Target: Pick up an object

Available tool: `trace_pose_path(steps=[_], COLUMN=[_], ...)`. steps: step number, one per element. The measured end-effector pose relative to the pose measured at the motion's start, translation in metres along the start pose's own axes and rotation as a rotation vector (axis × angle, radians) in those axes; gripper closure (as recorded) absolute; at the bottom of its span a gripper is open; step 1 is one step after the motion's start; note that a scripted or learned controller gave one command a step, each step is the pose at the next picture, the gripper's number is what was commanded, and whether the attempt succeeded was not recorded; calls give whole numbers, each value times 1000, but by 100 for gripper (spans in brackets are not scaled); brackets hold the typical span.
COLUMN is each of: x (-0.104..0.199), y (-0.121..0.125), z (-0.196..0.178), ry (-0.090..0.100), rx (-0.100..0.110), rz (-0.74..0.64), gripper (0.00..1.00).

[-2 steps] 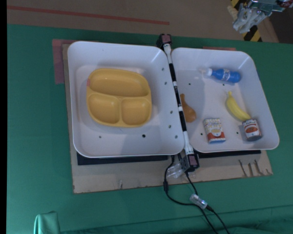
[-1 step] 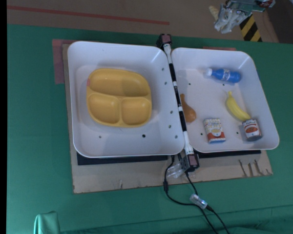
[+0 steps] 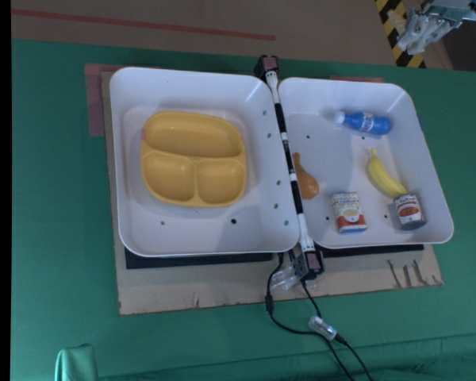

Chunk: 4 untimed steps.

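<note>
2 shallow white bins are seen side by side on the green table (image 3: 55,213). The left bin (image 3: 135,236) holds a yellow divided tray (image 3: 194,157) at its centre. In the right bin (image 3: 428,213), 5 objects are spread: a blue bottle (image 3: 366,122) lies on its side toward the upper part, a banana (image 3: 384,176) lies below it, a red-labelled can (image 3: 408,210) stands near the lower right corner, a small carton (image 3: 348,212) sits to the can's left, and an orange drumstick-shaped toy (image 3: 305,177) lies close to the divider between the bins. The pincer (image 3: 416,34) is seen at the upper right of the frame, well apart from both bins; whether it is open cannot be told, and nothing is seen held in it.
</note>
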State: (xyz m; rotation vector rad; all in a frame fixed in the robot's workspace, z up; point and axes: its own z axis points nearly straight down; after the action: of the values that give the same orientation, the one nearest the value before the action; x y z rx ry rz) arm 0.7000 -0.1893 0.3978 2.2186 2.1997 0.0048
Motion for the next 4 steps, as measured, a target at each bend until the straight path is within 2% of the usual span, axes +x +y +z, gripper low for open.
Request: trace_pose_path(steps=[1,2,3,4], x=[46,0,41,41], y=[0,0,0,0], z=[4,-6,-13,-13], ry=[5,1,5,5], rx=[5,-1,4,4], rz=[-3,0,-3,-3], gripper=[100,100,100,0])
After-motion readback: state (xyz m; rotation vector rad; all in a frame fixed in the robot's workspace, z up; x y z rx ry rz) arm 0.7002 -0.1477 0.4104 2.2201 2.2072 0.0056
